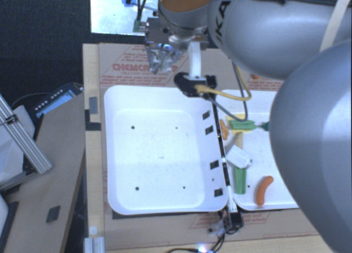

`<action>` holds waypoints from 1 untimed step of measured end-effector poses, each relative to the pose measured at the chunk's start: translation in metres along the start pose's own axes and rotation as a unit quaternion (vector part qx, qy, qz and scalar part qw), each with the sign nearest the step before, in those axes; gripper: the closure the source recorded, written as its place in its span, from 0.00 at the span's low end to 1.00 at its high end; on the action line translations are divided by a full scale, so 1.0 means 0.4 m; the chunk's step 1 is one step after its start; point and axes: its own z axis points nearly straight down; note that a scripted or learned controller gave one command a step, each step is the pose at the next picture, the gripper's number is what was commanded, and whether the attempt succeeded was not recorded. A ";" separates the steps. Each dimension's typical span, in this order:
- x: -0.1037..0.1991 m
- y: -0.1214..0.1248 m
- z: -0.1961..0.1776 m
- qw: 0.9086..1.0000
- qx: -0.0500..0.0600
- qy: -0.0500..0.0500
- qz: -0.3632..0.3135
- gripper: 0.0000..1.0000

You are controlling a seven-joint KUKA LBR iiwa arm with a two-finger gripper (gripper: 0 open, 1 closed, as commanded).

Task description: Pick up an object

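A cardboard-covered bench (137, 59) bore two white bins; the grey arm (286, 32) loomed over the right bin (258, 205); the left bin (159, 147) lay wide and bare. Red print behind read "CHEMCR…", partly hidden. The gripper (160, 64) hung beyond the left bin's far rim; whether it was open I cannot tell. A green stick (240, 180), white block (238, 157) and orange sausage (264, 189) crowded the divider.

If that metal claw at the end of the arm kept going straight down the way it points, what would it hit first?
Probably the brown cardboard sheet behind the left shallow white bin. The two-finger metal gripper points down just past that bin's far rim, though depth is hard to judge here.
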 end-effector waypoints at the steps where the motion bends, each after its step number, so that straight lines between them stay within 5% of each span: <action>1: 0.034 0.047 -0.325 1.000 -0.013 0.003 0.001 1.00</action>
